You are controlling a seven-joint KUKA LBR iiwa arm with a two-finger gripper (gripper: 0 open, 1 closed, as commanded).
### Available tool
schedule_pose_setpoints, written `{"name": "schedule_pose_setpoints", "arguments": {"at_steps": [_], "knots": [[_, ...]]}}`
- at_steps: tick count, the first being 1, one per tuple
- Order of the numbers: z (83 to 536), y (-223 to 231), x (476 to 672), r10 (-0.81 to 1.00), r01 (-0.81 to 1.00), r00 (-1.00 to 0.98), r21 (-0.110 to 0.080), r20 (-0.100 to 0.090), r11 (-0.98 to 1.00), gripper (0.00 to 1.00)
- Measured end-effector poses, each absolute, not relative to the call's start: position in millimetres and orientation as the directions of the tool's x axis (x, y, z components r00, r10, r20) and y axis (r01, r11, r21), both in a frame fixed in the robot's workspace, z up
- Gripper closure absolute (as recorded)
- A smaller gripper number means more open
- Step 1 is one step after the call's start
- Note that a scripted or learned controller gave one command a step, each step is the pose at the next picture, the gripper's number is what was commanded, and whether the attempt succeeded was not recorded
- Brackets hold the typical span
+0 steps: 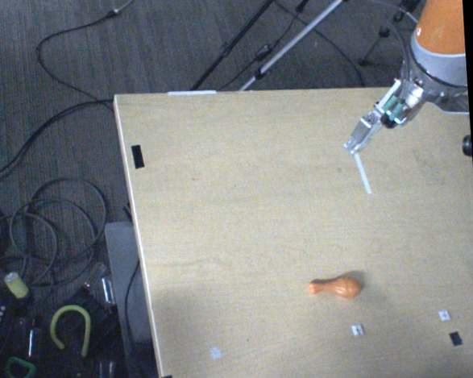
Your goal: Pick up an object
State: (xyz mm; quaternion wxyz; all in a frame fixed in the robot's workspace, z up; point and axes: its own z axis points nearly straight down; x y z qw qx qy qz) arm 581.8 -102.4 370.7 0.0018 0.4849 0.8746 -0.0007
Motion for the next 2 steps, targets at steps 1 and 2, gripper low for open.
{"name": "schedule_pose_setpoints", "arguments": {"at_steps": [1, 2], "knots": [[259.2, -56.6, 554.6, 0.892, 0.892, -0.453, -0.001, 0.001, 0.453, 1.0], [224.7, -61.3, 581.8, 0.975, 0.975, -0.222, -0.002, 0.001, 0.222, 1.0]]}}
